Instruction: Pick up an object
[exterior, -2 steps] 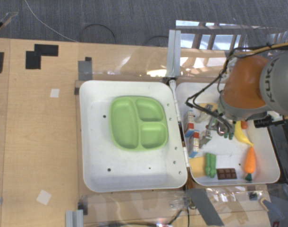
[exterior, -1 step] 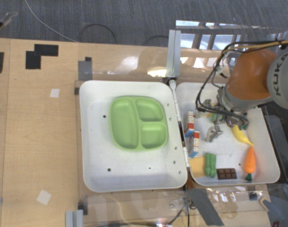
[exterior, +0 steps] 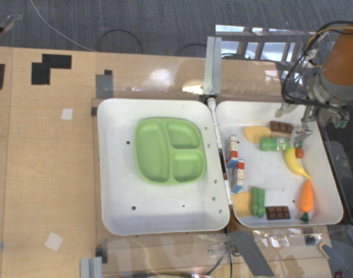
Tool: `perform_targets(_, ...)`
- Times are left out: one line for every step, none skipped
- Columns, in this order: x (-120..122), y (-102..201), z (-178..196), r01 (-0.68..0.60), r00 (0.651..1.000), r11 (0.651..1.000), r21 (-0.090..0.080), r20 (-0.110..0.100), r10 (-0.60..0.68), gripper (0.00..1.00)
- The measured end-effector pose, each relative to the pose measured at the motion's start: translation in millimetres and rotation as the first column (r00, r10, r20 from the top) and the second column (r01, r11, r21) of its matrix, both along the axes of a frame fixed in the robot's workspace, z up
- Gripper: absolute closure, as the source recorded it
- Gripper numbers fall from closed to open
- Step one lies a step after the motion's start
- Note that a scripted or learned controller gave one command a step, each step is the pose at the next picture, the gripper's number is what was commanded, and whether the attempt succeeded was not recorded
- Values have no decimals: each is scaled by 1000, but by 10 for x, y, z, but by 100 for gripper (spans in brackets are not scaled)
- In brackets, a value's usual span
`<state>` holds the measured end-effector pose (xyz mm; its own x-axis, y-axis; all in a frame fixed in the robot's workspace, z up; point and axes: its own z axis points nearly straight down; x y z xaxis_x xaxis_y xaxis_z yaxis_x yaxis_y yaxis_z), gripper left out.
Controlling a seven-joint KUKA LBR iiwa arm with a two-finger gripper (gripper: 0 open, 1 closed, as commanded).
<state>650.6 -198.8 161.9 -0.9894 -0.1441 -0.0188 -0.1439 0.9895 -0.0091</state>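
tool [exterior: 302, 133]: grip state unclear | banana [exterior: 295, 162] just below it | right bin [exterior: 333, 178]

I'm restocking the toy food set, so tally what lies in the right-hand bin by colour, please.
Yellow: 3, a banana, a wedge, a block
Green: 2, a bottle, a long green piece
Brown: 2, a chocolate bar, another chocolate bar
Orange: 1, a carrot
Red and white: 2, a packet, a second packet
Total: 10
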Motion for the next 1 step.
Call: perform_targets(-299,-53,-730,-220,976,976,2,-8,220,0)
